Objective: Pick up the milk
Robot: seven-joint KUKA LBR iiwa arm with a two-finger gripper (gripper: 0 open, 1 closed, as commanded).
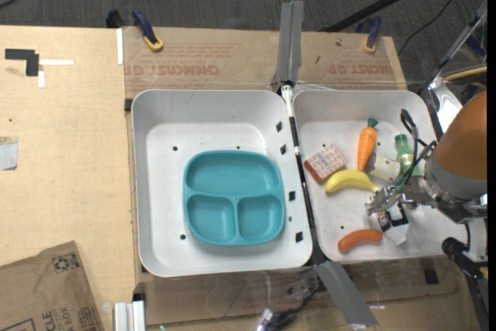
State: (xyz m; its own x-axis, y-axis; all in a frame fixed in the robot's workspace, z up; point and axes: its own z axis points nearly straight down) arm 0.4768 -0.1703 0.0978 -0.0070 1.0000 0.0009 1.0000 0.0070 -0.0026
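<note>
Gripper [385, 207], grip state unclear, low near right bin's [325, 108] front edge; centre squarely over the milk carton [394, 222] before closing.

The milk was a small white carton with dark markings [395, 226], and it lay in the white right-hand bin [333, 100], towards that bin's near right corner. It seemed tipped over on the bin floor, not upright, though I could not be sure. My gripper [385, 204] stood over its upper part and hid it. The carton was just beside the orange sausage [360, 240], and below and to the right of the yellow banana [350, 181].
</note>
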